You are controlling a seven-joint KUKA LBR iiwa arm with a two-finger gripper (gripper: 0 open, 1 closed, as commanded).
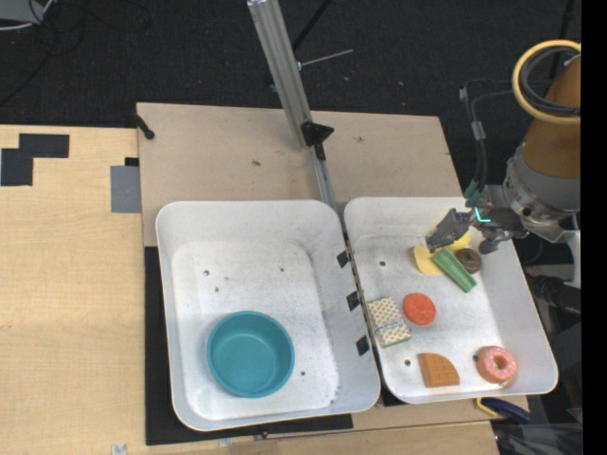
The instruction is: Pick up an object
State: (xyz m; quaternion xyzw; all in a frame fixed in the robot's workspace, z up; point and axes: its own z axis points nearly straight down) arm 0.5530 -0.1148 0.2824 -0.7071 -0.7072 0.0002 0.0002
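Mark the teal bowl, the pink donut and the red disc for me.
teal bowl (pixel 249 353): camera view, inside bottom.
pink donut (pixel 505 358): camera view, right side of its ring.
red disc (pixel 419 309): camera view, middle of its top.

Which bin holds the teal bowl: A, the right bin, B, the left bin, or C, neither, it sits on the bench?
B: the bowl sits in the left bin, at its near end, while the right bin holds the small items.
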